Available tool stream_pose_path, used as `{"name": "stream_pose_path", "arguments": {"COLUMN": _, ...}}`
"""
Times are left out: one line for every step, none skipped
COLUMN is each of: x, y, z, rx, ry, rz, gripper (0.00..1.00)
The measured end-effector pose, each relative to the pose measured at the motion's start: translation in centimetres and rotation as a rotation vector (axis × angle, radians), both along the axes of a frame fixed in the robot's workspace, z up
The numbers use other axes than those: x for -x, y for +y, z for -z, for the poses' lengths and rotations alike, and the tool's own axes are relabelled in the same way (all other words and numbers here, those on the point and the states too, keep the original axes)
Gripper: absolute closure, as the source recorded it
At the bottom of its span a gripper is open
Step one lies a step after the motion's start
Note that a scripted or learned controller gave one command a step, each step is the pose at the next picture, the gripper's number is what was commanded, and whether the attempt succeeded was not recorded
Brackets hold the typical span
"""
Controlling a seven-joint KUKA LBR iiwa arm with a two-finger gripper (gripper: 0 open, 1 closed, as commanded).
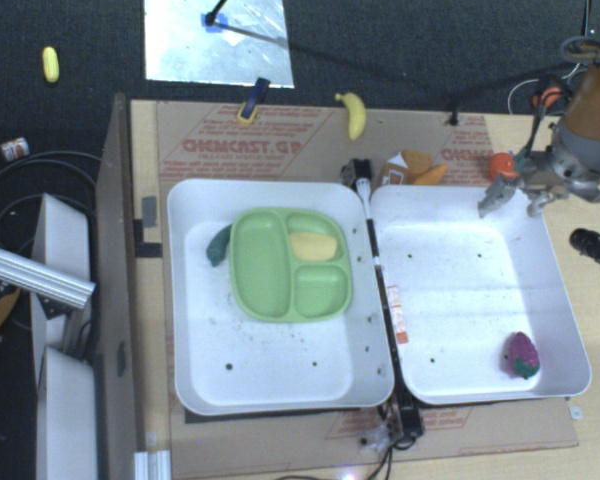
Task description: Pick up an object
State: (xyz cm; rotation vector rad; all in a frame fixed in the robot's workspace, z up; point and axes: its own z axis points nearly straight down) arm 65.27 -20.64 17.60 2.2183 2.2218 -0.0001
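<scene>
1. The floor (60,18) is dark, looks like black carpet, and it wraps around the top and left of everything.
2. A shiny silver sheet (220,30) lies flat on that floor near the top, catching the light.
3. The counter (580,268) is pale wood, with a brown cardboard sheet (280,133) with red print laid over it.
4. Black cables (25,193) loop on the left, beside a white box (65,268) and a metal bar (35,276).

The gripper (514,200) hangs at the upper right of the frame, fingers spread, over the right bin (460,268). A purple toy (522,355) lies at lower right. The left bin (195,298) holds a green tray (270,268).
</scene>
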Motion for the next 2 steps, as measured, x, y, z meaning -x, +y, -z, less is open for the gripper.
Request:
{"name": "stream_pose_path", "arguments": {"x": 6.1, "y": -0.1, "z": -0.8, "rx": -0.001, "ry": 0.002, "rz": 0.002, "gripper": 0.0}}
{"name": "stream_pose_path", "arguments": {"x": 10.3, "y": 0.5, "z": -2.6, "rx": 0.0, "ry": 0.0, "rz": 0.001, "gripper": 0.0}}
